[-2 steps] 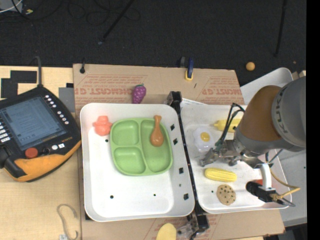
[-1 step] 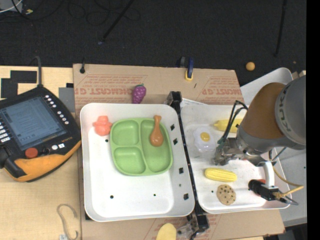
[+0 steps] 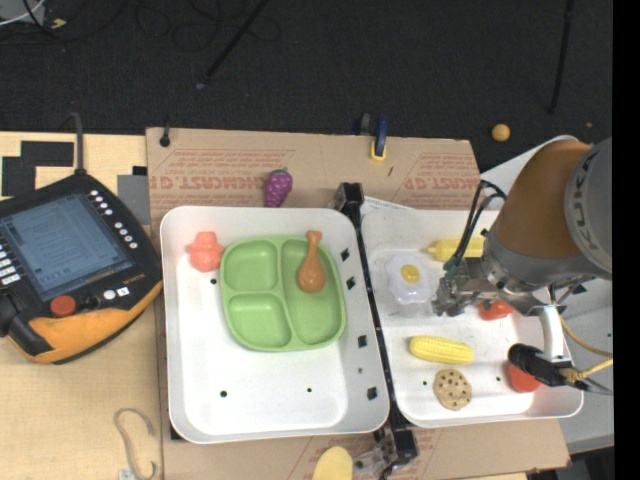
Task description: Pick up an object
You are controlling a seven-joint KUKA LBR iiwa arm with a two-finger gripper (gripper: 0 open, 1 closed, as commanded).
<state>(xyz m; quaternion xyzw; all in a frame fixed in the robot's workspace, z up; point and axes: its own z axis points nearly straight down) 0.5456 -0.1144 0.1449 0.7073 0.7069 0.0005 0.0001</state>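
The arm comes in from the right edge of the frame and its gripper (image 3: 452, 298) hangs low over the right-hand bin (image 3: 400, 388), in the middle right of the picture, just beside a fried egg toy (image 3: 408, 274) that lies a little to its left. The dark metal of the tool head is too cluttered to make out, so whether it is wide, narrow or closed around something cannot be told, and nothing is plainly seen clamped in it. Judging by that, the pick is not yet done: every likely object lies on a bin floor. In the right bin these are the egg, a yellow piece (image 3: 443, 251) toward the upper part partly behind the cables, a corn cob (image 3: 441, 348) below the gripper, a cookie (image 3: 452, 389) near the lower rim, and red pieces (image 3: 494, 311) and (image 3: 521, 377) tucked near the wrist at the right. The left-hand bin (image 3: 260, 398), in the centre of the frame, holds a green divided plate (image 3: 262, 320) with a chicken drumstick (image 3: 311, 264) in its upper right compartment, and a pink toy (image 3: 204, 252) beside the plate at the upper left. The egg or the red piece beside the tool looks like the nearest candidate, though that is a guess. What seems left is the whole of the grasp: closing on one item, lifting it clear of the bin floor, and showing that it stays held.
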